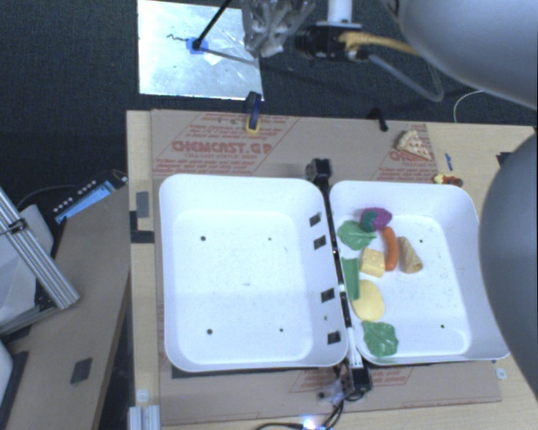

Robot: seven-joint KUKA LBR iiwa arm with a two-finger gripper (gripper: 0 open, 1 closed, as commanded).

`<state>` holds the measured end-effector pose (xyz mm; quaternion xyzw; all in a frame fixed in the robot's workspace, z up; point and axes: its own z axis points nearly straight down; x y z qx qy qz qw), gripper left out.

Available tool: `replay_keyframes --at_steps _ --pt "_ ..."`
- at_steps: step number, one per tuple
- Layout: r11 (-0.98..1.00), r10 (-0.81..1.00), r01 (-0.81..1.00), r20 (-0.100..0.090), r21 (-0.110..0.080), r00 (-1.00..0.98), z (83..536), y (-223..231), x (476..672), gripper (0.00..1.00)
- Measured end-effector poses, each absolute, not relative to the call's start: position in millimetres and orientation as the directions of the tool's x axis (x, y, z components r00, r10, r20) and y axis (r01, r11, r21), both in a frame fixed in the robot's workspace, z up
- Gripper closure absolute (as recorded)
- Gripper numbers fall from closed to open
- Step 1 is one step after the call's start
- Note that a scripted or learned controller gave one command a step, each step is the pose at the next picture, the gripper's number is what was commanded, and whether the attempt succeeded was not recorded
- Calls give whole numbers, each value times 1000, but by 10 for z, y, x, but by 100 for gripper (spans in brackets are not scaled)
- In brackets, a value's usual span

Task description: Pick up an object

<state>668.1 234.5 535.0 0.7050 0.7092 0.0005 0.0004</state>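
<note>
Arm (471, 42): grey bulk fills the top right and the right edge, high above the counter (277, 138).

End effector (271, 25): at the top edge, beyond the far side of the counter, over a shiny sheet (181, 59). Cannot tell whether it is open or closed; nothing is visibly held in it.

Left bin (239, 273): nearer the camera than the end effector and roughly below it in the view. Only small dark dots on its floor.

Right bin (450, 285): toward the camera and to the right of the end effector, well apart from it. All candidate objects sit here, bunched against the wall shared with the left bin.

Objects, large to small: green leaf (355, 235), yellow lump (368, 302), green piece (380, 338), yellow block (372, 263), tan piece (409, 255), purple piece (376, 219), orange stick (390, 245). Several touch or overlap.

Outside the bins: pizza slice (414, 144) on the counter, to the right of the end effector.

Judgement: pick not yet started; a long descent remains.

Risks:
- Cluster is tight, so fingers may land on two items and pinch neither.
- Objects hug the dividing wall; a finger could strike the rim.
- The leaf and green piece look flat and may slip out.
- The yellow lump looks rounded and could roll.
</note>
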Motion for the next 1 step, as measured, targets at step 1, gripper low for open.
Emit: replay_keyframes --at_steps 1 --pt "6 1000 1000 0 1 -6 5350 2345 6681 100"
